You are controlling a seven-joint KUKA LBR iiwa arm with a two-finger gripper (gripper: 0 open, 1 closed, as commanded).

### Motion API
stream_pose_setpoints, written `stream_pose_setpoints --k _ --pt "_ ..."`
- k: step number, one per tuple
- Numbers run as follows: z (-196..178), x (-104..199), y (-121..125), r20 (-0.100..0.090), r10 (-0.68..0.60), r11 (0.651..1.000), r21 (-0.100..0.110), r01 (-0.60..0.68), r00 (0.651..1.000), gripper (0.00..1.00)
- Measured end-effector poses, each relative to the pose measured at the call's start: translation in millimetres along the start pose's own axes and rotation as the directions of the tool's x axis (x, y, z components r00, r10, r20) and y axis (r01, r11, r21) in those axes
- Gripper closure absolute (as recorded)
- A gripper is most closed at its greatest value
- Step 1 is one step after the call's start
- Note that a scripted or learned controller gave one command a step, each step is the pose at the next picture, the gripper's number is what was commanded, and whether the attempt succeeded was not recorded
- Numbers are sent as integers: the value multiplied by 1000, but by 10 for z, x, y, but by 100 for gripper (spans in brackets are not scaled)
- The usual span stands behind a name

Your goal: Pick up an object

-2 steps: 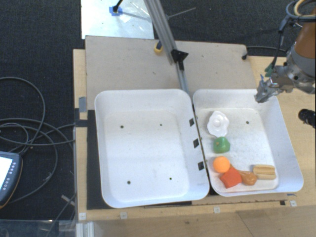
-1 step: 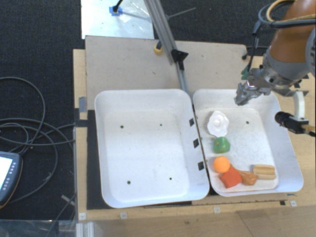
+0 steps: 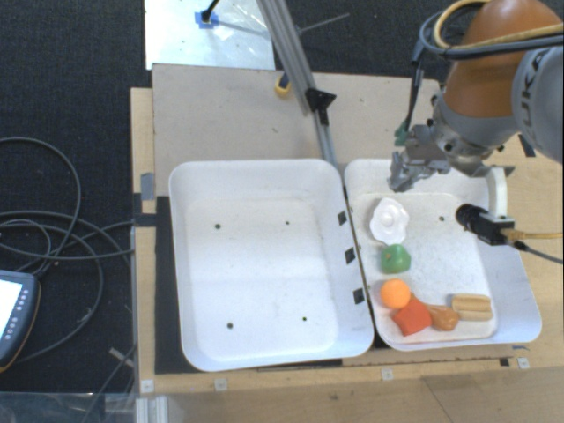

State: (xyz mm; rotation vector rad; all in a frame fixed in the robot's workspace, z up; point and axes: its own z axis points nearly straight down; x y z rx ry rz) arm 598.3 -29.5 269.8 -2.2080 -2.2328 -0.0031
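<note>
The right bin (image 3: 511, 280) holds a white crumpled object (image 3: 389, 221), a green object (image 3: 396, 258), an orange ball (image 3: 396, 293), a red block (image 3: 411, 318), a small orange-brown piece (image 3: 444, 319) and a tan bread-like piece (image 3: 471, 306). My gripper (image 3: 404, 176) hangs over the bin's far left corner, just above and beyond the white object, with nothing visible between its fingers.
The left bin (image 3: 260, 263) lies beside the right one, with small black clips (image 3: 349, 256) along their shared rim. A grey slanted pole (image 3: 295, 60) rises behind the bins. A black part (image 3: 480, 222) on the arm juts over the right bin. Cables lie on the floor at left.
</note>
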Motion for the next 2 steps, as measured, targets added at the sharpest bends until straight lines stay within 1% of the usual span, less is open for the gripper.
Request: stream_pose_setpoints --k 1,2 --pt "212 512 -86 0 1 1000 1 -1 1000 100" --pt "316 1144 -172 -1 0 1000 1 0 1000 100"
